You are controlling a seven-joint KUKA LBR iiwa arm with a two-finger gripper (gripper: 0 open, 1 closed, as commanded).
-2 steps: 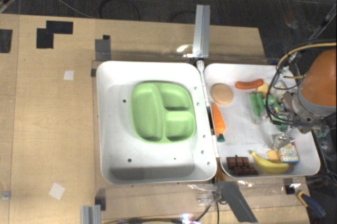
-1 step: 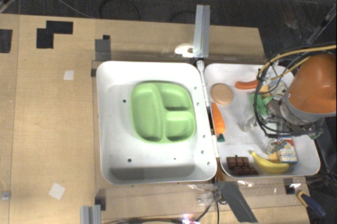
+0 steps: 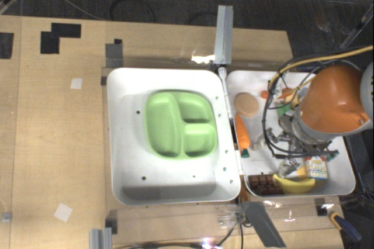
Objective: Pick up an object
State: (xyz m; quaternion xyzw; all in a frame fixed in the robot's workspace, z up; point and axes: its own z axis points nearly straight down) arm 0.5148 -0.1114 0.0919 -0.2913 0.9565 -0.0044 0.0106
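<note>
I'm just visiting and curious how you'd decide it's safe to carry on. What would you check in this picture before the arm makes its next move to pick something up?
1. Arm over the right bin, where the objects lie: ok; its orange band hangs above that bin.
2. Something between the fingers: cannot tell; the arm's own body hides the gripper.
3. Objects within reach: ok; banana, carrot, tan disc and chocolate bar all lie in that bin.
4. Cables free of objects: cannot tell; they loop low near the carrot.
5. Green divided plate out of the way: ok; it sits in the left bin.
</note>
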